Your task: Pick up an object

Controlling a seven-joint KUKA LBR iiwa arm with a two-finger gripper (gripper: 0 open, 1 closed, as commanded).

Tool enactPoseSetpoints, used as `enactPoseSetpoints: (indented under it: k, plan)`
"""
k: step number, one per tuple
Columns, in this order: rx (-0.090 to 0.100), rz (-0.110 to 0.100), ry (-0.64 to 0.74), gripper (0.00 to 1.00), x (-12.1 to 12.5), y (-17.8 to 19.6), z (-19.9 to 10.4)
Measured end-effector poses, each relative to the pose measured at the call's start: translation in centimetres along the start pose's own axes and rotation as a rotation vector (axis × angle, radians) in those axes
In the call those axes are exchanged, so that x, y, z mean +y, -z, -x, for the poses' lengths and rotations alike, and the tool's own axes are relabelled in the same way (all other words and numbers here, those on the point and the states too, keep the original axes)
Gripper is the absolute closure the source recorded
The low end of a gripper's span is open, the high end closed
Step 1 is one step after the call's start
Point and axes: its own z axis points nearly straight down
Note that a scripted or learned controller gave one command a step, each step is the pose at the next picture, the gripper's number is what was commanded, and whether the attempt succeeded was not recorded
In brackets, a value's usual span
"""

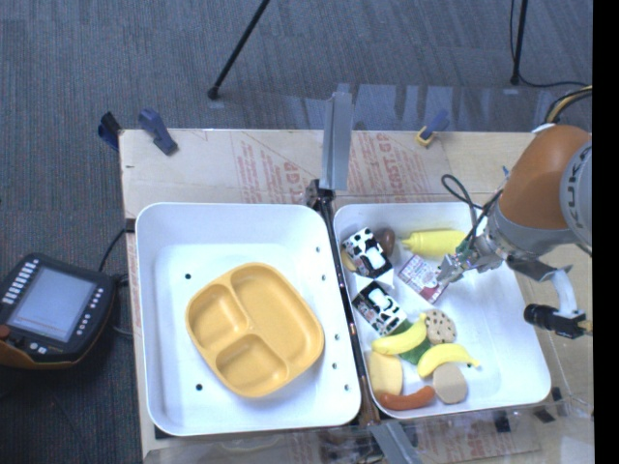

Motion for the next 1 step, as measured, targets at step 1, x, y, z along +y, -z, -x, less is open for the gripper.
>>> enactPoseSetpoints:
  k: [1]
  plan:
    - [-0.001, -0.005, -0.002, 0.00, -0.19, -0.19, 0.15]
